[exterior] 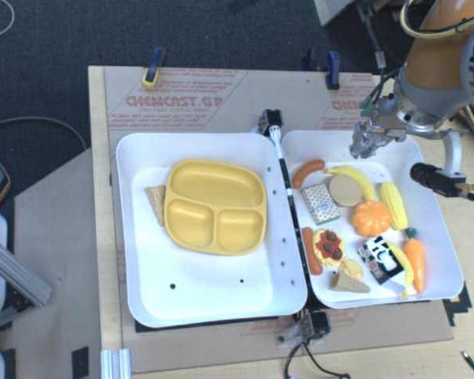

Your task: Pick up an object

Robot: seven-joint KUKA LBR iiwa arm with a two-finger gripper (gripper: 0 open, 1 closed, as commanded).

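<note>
My gripper (369, 145) hangs over the far edge of the right bin (442, 247), just beyond a banana (357, 178) and a tan round bun (346, 190). Nothing shows in its grasp. Toy foods crowd the right bin: a red-orange sausage (308, 171), a blue-and-white packet (321, 203), a corn cob (393, 204), an orange pumpkin (371, 218), a small pizza (329, 245), a thin red sausage (307, 250), a cheese wedge (349, 277), a black-and-white block (380, 260) and a carrot (415, 264).
The left bin (182, 283) holds a yellow divided plate (216, 206) with a tan cracker (156, 202) tucked under its left side. A black clip (271, 121) sits where the two bins meet at the back. The bins rest on a cardboard sheet (221, 97).
</note>
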